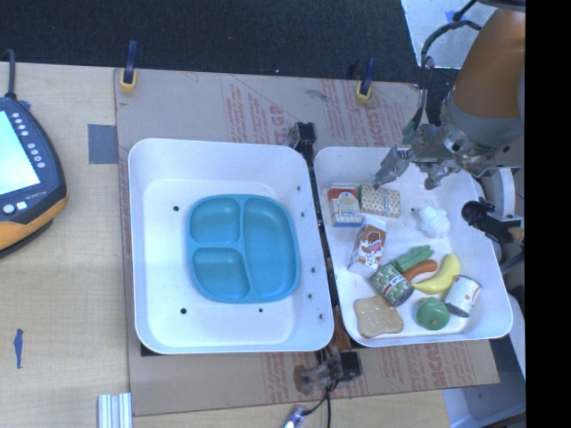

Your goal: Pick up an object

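Note:
My gripper (412,174) hangs over the back of the right bin (496,266), its two fingers spread open with nothing between them. The left fingertip (386,174) is just above a speckled cracker box (381,201). A small red and white carton (343,205) lies beside that box. Further forward lie a snack packet (368,246), a green can (390,283), a green vegetable with a carrot (416,262), a banana (438,276), a green apple (433,313), a small tin (462,295), a bread slice (377,317) and a white lump (434,221).
The left bin (152,239) holds a blue divided plate (243,246). A teach pendant (22,172) lies on the bench at the far left. Clamps (130,68) pin the cardboard at the back edge. The arm's grey and orange body (486,78) rises over the right bin's back corner.

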Controlling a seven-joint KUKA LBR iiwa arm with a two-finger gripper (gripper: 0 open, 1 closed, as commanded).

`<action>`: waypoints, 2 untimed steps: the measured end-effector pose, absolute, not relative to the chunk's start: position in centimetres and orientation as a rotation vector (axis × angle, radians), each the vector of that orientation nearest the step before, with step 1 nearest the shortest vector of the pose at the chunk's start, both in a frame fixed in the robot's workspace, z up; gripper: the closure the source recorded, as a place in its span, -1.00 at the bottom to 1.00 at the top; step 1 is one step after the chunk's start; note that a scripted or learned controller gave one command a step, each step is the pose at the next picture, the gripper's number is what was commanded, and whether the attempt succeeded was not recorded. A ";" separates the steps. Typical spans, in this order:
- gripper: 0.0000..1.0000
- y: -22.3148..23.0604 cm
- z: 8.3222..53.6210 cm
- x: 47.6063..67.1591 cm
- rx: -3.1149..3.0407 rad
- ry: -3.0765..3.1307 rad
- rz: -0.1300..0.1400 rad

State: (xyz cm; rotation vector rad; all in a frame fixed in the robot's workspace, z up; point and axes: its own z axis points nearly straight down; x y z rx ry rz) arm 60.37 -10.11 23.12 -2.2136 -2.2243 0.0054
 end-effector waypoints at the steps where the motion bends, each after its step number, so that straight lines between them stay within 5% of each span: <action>1: -1.00 -11.6 10.2 58.7 -2.216 -2.224 0.004; 2: -1.00 -10.5 9.2 59.3 -2.214 -2.227 0.005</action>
